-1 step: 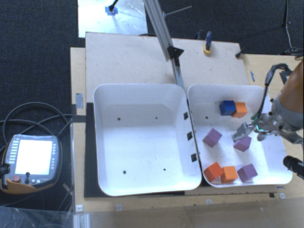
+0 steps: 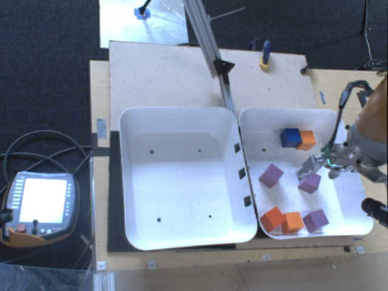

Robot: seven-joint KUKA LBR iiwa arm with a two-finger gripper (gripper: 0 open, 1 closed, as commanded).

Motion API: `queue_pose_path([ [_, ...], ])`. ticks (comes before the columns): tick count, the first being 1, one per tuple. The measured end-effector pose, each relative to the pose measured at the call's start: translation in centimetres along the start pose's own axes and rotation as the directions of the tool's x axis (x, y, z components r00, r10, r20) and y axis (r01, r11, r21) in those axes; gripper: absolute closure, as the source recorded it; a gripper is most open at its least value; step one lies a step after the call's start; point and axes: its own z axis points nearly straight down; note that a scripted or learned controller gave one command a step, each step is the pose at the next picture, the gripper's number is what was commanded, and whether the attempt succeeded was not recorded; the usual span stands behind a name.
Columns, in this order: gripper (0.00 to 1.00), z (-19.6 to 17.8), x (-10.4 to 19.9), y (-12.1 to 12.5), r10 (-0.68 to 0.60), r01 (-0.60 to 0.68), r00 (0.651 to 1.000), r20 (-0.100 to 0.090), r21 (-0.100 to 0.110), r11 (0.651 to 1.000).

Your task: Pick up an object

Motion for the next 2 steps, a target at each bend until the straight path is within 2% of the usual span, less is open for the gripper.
queue_pose_path([
  [1, 0.00, 4.2, 0.0, 0.2, 0.001, -0.001, 1.000, -0.001, 0.004, 1.000],
  [2, 0.00, 9.8, -0.1, 0.7, 0.003, -0.003, 1.000, 0.008, -0.009, 1.000],
])
